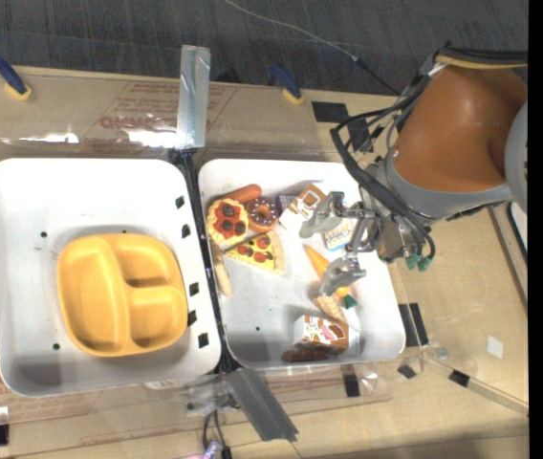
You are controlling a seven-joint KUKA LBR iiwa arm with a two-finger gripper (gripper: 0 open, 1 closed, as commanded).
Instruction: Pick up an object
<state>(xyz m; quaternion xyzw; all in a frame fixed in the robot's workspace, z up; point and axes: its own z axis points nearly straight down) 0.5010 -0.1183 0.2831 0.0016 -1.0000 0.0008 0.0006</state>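
Likely light, stiff and slick, the small orange plastic cone (316, 258) just left of the spread, empty pincer (338, 247) — best pinched across its middle — could squirt free.

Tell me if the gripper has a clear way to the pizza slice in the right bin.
Probably yes. The gripper hangs over the right bin, and the pizza slice lies uncovered, with bare floor between them.

Grey arm (530, 151) — orange band (453, 122), black cables (367, 127), metal tool (336, 247)
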